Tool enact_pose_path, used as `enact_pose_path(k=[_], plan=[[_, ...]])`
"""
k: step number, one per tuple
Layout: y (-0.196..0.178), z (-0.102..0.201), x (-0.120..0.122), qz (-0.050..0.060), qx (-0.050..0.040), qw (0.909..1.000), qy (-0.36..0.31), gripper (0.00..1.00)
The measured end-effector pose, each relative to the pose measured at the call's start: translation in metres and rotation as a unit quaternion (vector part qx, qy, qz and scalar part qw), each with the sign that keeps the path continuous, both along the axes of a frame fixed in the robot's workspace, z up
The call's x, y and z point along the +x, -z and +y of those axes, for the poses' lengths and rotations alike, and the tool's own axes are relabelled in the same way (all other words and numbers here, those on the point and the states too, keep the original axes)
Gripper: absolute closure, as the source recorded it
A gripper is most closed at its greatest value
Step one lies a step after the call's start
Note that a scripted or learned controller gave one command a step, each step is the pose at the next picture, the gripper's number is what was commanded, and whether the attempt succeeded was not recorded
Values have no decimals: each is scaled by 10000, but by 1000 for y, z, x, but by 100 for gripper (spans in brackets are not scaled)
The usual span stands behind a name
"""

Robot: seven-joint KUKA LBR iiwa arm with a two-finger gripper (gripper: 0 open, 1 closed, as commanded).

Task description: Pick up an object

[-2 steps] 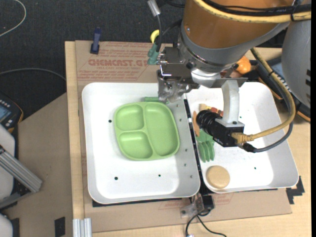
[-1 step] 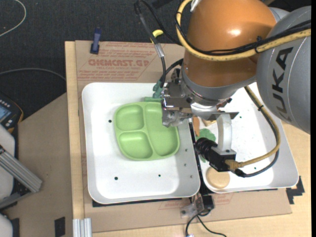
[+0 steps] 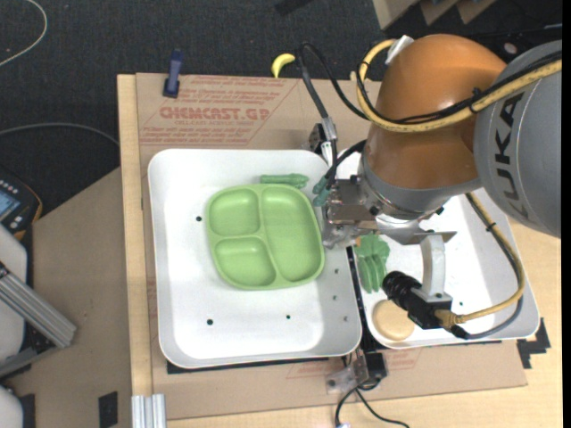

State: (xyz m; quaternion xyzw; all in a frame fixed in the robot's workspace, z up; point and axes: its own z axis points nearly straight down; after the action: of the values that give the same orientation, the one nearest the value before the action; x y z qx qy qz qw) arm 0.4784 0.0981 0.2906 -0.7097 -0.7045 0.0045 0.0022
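Two bins sit below the gripper (image 3: 343, 226); whether it grips anything I cannot tell. A green toy (image 3: 373, 259) lies just right of it in the right bin (image 3: 500, 266), long axis running away from the wrist; green plate (image 3: 265, 236) touches its left.

Even overhead light, soft shadows; mild glare on the white bins (image 3: 169, 239); focus fairly sharp, dark floor

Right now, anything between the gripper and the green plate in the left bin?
Nothing visible. The green plate lies flat and uncovered in the left bin, and the gripper sits right at its right edge by the divider. A small green piece lies just behind the plate, clear of it.
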Motion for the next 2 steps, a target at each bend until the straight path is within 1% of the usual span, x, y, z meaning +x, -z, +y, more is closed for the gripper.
enact_pose_path(k=[1,2], plan=[[-116,22,2,-109,35,9999,-52,100],[-186,-27,2,-101,22,9999,-8,100]])
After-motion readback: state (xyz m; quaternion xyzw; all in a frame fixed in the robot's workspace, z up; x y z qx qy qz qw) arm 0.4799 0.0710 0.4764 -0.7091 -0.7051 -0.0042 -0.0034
